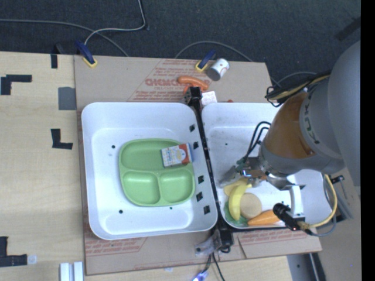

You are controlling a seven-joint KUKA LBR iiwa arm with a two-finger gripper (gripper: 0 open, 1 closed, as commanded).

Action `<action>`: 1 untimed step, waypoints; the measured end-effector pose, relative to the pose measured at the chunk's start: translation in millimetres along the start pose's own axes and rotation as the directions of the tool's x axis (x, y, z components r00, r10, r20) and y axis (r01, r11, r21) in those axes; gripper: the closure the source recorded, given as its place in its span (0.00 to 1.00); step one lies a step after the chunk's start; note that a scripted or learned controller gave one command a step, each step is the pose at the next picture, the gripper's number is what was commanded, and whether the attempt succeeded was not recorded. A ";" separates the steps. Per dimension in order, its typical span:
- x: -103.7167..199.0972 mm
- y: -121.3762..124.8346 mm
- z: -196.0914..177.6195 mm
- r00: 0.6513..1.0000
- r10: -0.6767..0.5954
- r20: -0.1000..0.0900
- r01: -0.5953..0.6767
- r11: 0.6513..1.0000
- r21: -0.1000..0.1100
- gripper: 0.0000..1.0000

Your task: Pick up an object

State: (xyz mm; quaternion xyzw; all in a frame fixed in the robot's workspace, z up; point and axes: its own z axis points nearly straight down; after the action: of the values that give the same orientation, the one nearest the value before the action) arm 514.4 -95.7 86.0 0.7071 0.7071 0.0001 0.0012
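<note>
The tray [153, 180] is light green, inside a white bin [96, 157]; its small carton [176, 155] is white, blue and red. At lower right: yellow banana [235, 202], tan round [251, 205], orange carrot [263, 218].

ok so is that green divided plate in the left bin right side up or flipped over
Right side up. The green plate lies flat in the left bin with its compartments facing the camera, and a small carton rests on its upper right part.

A robotics lab: 2 white bins [94, 157] clamped on a cardboard-covered bench [35, 157], loose cables [137, 10], dark carpet.
</note>
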 end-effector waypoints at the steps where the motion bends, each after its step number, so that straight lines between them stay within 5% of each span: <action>1: 1.5 -26.3 -0.3 1.000 -0.001 0.001 0.001 1.000 -0.005 0.00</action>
State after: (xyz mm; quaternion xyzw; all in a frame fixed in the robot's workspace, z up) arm 488.1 -94.3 86.3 0.7068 0.7074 0.0014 0.0032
